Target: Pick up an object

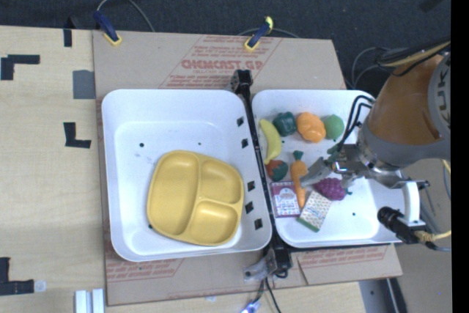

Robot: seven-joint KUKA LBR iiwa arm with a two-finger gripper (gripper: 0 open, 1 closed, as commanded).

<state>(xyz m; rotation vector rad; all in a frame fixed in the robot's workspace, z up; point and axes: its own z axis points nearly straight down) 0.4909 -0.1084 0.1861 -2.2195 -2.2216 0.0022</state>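
Right bin (359,227): toy food crowds pincer (327,171).

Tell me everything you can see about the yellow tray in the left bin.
The yellow tray looks like smooth plastic, with rounded corners and three shallow compartments: one large, two smaller. It lies flat and right side up, turned slightly askew, on the floor of the left bin, toward its near side. Its compartments hold nothing.

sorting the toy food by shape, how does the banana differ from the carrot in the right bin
The banana is yellow; the carrot is orange. The banana curves and lies against the bin's left wall; the carrot is straighter and sits nearer the bin's middle, lower in the view, beside the purple grapes. Both are elongated and lie flat in the right bin.
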